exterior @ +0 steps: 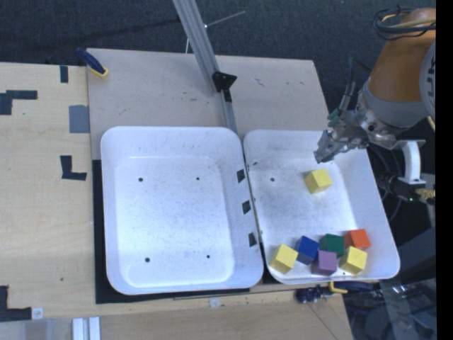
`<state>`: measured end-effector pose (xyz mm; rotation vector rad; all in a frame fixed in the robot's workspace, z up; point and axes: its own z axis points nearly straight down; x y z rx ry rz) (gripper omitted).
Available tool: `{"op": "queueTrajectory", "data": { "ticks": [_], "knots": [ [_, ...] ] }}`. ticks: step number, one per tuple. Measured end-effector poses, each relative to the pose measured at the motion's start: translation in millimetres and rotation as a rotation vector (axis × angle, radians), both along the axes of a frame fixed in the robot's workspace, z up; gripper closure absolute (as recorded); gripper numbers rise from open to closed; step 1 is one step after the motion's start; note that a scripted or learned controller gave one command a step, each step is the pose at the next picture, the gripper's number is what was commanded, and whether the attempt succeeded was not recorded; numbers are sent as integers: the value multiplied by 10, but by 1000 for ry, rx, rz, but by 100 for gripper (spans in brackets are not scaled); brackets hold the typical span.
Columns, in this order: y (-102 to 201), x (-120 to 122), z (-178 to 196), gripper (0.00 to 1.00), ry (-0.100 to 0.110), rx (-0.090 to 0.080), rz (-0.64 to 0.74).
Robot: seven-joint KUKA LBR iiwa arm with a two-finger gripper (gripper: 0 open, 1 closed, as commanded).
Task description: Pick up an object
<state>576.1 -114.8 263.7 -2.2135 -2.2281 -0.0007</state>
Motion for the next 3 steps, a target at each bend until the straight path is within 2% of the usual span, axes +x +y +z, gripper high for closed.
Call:
{"op": "queueTrajectory", "data": {
  "ticks": [2,3],
  "knots": [
    [923,355,-303,100,2,0,-1],
    [1436,569,-213,100,0,1,1]
  ]
}}
